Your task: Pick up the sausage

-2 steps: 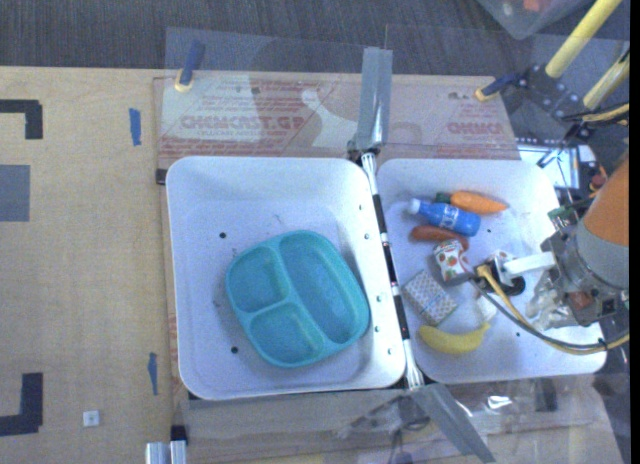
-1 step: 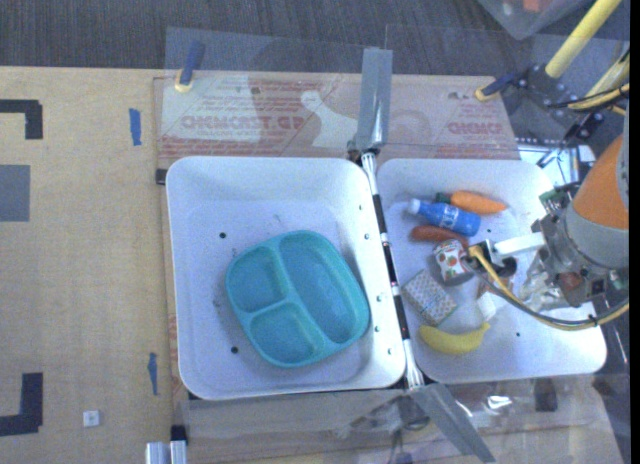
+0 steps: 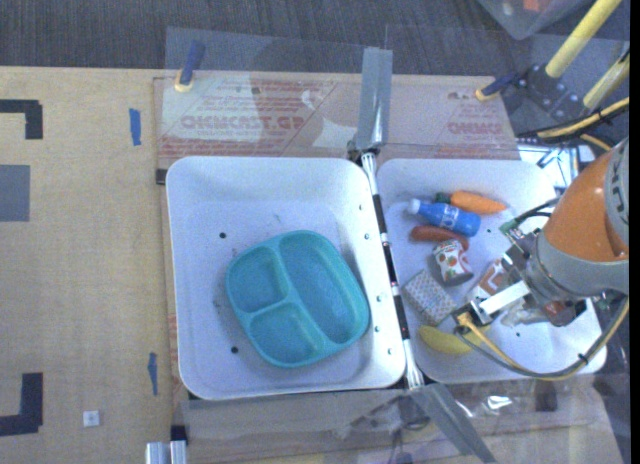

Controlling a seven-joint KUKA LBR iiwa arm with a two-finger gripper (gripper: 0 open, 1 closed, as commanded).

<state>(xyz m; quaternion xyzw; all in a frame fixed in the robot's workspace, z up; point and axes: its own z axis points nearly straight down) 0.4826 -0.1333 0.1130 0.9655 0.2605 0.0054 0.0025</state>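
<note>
The gripper hung low over the right-hand bin, toward that bin's near edge, the grey-and-orange arm reaching in from the bin's outer side; whether the tool was spread or closed could not be told from this angle, and nothing was visibly caught in it. Just beside the tool lay a small grey checkered block and, at the bin's near edge, a yellow banana-like piece. A small red-and-white carton stood a little farther toward the bin's middle. The sausage, a short reddish-brown link, lay beyond that, near the bin's inner wall and touching or nearly touching a blue bottle, with an orange carrot close behind toward the far edge. The left-hand bin carried a teal divided plate.

The risk, judging from this layout, was a mistaken or crowded grasp: the tool sat nearer the block and the yellow piece than the sausage, and a descent on the sausage could strike the bottle or carton, roll the link away, or pinch a neighbour along with it.
</note>
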